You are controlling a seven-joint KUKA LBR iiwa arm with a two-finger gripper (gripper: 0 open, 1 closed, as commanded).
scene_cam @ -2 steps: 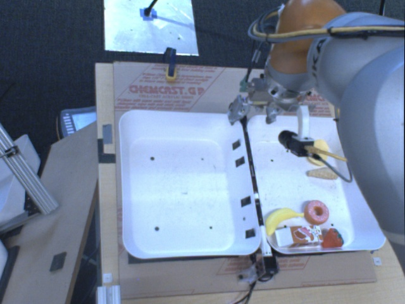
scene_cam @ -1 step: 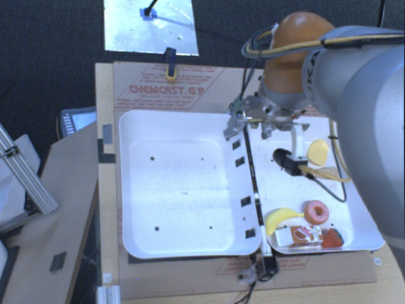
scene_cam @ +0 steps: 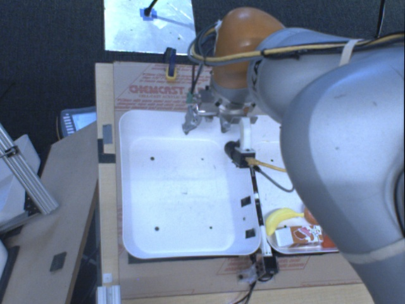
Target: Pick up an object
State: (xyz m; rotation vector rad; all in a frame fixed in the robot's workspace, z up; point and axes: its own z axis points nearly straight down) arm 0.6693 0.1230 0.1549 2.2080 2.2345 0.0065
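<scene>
Clearly, the end effector (scene_cam: 205, 122) is poised at the left bin's (scene_cam: 136, 122) far rim — whether open, cannot be told — well apart from the banana (scene_cam: 281, 219) nearer the camera.

The left bin (scene_cam: 180, 195) sits on the counter (scene_cam: 76, 189). The right bin (scene_cam: 297, 249) lies directly to its right, the two rims touching. Inside the right bin, at its near end, a banana (scene_cam: 281, 219) lies just left of a small carton (scene_cam: 305, 235). The gripper (scene_cam: 205, 124) hangs over the far rim of the left bin.
</scene>
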